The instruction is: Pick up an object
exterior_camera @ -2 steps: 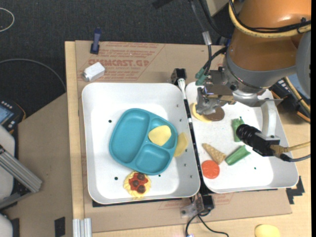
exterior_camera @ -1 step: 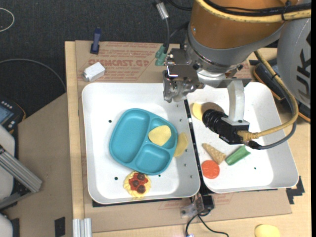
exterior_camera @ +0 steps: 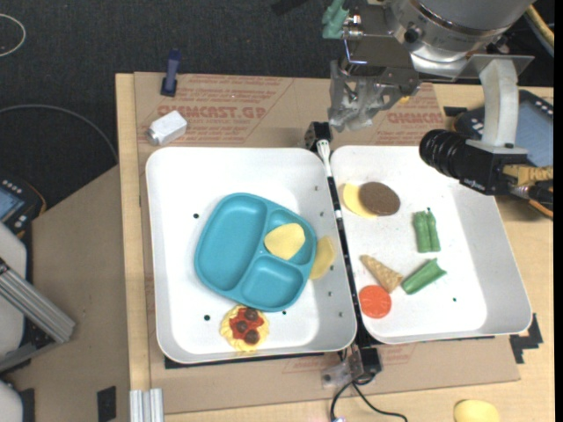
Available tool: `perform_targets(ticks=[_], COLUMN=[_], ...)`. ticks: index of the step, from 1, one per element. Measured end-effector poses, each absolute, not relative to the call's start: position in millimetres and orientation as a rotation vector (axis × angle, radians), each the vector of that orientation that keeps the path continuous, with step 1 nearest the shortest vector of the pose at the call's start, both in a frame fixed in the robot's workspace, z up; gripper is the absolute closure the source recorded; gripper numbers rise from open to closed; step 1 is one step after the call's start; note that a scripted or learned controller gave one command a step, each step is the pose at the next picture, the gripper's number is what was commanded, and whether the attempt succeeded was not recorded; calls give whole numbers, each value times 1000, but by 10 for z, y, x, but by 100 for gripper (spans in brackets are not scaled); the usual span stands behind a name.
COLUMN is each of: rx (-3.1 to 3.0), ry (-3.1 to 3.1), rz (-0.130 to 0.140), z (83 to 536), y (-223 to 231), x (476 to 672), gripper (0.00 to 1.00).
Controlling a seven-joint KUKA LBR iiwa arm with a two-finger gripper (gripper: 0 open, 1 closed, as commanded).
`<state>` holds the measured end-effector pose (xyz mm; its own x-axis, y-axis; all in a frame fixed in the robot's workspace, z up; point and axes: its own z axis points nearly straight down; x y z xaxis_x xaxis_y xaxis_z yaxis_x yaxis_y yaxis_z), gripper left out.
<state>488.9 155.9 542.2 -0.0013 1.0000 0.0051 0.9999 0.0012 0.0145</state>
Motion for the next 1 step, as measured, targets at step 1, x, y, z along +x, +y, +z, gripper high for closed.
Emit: perform_targets(ticks=[1], rx=[2217], ry=[2234], rz=[-15], z=[4499], y=[2273], x=[4889], gripper=[100])
